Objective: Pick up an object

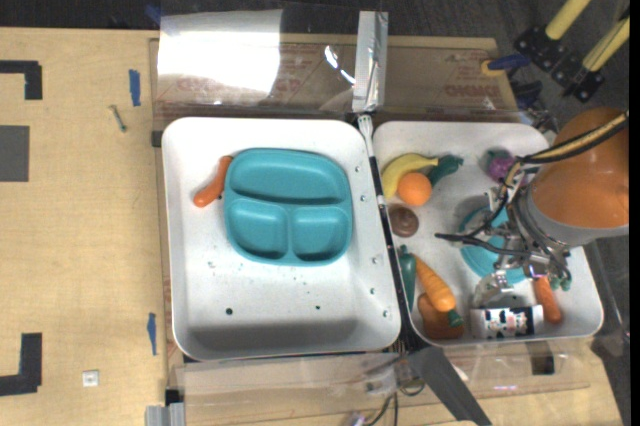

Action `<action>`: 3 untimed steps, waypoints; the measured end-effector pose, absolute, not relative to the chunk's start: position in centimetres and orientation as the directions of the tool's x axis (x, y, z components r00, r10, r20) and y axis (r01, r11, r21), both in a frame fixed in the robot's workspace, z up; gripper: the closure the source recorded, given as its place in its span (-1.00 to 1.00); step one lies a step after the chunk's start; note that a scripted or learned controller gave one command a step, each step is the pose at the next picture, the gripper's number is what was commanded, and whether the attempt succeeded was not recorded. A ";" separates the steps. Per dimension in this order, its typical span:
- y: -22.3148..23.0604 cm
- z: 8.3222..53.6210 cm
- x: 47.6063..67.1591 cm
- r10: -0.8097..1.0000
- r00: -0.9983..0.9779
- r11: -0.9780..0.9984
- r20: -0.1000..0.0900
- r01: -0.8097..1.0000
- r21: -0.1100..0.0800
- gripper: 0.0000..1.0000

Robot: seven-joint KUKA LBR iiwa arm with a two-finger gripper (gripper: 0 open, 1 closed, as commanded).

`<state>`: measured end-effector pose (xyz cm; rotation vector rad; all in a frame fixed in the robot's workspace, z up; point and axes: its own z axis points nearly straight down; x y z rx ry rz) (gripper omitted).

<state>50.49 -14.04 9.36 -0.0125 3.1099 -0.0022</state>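
Two shallow white bins sit side by side on the bench. The left bin holds a teal divided plate lying flat in its middle, and an orange carrot-like piece rests against the plate's left edge, tilted. The right bin is crowded: at its far left a yellow banana curves around an orange fruit, with a brown round piece just near of them. Nearer along the left wall lies an orange carrot with a green top, and beside it, at the near edge, a small white can with a dark label lies on its side. A purple item sits at the far side. The arm, with its orange band, reaches in from the right and hangs over the right bin, and the gripper is low among the objects, above a teal piece on the bin floor. Cables and linkage hide the jaws, so I cannot tell whether they are wide, narrow or holding anything
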 end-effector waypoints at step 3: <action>-22.2 9.3 50.4 -0.315 -0.949 0.949 -0.033 -0.314 -0.019 -1.00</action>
